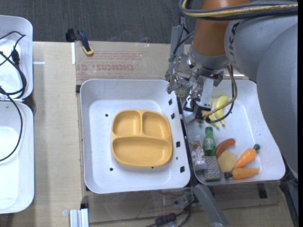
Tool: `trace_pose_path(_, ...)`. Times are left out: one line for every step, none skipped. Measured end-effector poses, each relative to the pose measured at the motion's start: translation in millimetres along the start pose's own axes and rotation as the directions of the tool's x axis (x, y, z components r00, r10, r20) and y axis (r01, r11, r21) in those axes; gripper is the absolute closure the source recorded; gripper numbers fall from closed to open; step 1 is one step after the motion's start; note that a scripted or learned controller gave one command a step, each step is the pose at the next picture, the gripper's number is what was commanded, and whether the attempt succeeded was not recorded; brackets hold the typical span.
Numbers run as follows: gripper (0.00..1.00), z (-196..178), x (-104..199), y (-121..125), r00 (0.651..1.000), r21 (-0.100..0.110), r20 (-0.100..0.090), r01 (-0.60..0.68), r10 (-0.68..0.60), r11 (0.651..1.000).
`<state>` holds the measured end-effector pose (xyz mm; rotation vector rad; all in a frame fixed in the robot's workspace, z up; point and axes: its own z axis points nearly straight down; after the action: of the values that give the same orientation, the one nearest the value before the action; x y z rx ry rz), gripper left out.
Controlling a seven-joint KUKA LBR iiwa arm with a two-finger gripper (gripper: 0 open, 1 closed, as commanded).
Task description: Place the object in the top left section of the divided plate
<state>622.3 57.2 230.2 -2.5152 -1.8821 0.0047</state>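
Note:
A yellow divided plate [141, 138] lies in the middle of the left bin [94, 126]. It has two small sections at the back and one wide section at the front, and nothing rests in any of them. My gripper [183, 92] hangs over the back end of the wall between the two bins, behind and to the right of the plate. The wrist hides what is under it. In the right bin [265, 126] lie a yellow banana [218, 109], a green bottle [209, 141], a red sausage [224, 146], two carrots [245, 165], a pale potato-like piece [227, 161] and a snack packet [197, 153].
The grey arm with its orange band [215, 18] covers the back and right side of the right bin. Cables loop around the wrist. A blue and yellow clip [85, 44] lies on the bench behind the left bin. White trays with black cables [12, 74] stand at the far left.

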Motion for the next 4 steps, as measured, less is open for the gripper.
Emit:
trace_pose_path(1.0, 40.4, -2.5, 0.3, 0.978, 0.004, 0.001, -0.209, 0.209, 0.978)
trace_pose_path(1.0, -17.3, 10.8, -131.8, 0.999, 0.002, 0.0, 0.037, -0.037, 0.999)
trace_pose_path(1.0, -30.6, -5.5, -81.9, 0.995, 0.001, 0.001, 0.103, -0.103, 0.995)
trace_pose_path(1.0, -52.9, 25.9, -120.5, 0.995, 0.0, 0.0, 0.103, -0.103, 0.995)
